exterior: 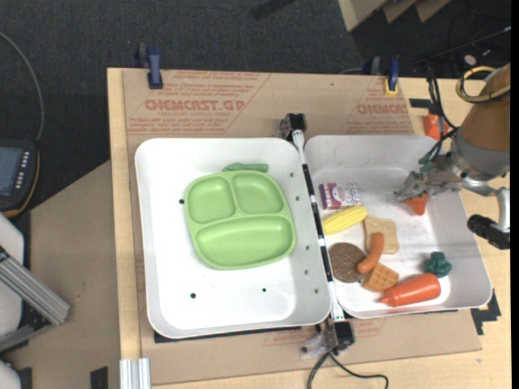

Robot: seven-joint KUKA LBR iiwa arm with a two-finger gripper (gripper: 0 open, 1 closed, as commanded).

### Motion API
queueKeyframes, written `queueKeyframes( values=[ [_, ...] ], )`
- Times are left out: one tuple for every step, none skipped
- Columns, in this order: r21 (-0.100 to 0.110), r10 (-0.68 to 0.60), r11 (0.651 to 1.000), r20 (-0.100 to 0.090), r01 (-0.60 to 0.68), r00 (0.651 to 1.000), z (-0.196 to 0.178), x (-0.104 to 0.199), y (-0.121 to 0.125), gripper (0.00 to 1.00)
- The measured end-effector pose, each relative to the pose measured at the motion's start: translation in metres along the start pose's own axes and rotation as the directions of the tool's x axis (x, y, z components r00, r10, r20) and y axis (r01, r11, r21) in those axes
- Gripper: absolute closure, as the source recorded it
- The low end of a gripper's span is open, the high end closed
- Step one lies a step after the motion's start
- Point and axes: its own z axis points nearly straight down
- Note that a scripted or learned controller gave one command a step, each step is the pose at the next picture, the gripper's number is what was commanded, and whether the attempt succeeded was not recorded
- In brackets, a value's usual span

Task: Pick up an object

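Hovers over the right white bin (478, 294) with gripper (415, 191) touching a small orange-red piece (418, 205); finger state impossible to tell, other toy food lying lower left

Bright, even light falls from overhead, and the two white bins (162, 241) are nearly washed out, with little surface detail. Shadows are soft and short, a thin one under the green plate (239, 220). The dark floor (65, 23) stays dim. Focus is moderately sharp, with slight softness and grain throughout.
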Motion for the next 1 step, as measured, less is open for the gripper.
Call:
queueKeyframes(
  values=[
    [-0.006,-0.006,1.0,0.0,0.006,1.0,-0.0966,0.1017,0.006,1.0]
  ],
)
